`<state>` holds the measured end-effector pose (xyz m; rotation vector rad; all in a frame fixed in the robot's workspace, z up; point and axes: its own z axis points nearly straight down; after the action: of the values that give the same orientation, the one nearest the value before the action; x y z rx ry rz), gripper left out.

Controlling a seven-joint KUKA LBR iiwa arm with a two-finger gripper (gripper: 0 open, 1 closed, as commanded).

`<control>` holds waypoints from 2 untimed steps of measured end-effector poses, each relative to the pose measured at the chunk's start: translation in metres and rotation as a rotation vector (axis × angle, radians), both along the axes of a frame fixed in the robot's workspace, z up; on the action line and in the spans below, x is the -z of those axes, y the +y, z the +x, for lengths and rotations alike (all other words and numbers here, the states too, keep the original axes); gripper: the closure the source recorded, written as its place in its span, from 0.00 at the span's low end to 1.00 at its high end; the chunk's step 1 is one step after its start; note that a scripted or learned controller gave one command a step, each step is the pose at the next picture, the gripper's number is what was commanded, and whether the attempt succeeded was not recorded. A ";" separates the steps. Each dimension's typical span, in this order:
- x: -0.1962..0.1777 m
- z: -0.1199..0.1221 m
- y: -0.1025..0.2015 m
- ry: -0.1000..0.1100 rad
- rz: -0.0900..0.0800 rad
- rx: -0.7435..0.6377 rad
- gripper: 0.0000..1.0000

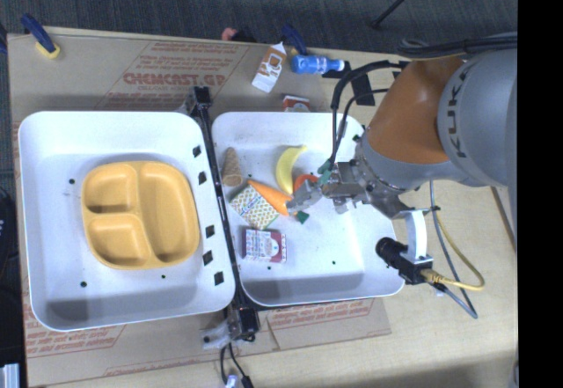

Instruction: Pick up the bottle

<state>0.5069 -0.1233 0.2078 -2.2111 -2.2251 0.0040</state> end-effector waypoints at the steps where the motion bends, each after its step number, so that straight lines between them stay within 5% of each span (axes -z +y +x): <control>1: -0.010 0.000 0.000 0.002 0.000 -0.005 1.00; 2: 0.016 -0.031 -0.065 0.000 -0.001 0.106 1.00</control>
<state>0.4759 -0.1884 0.1915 -2.3264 -2.1055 0.0043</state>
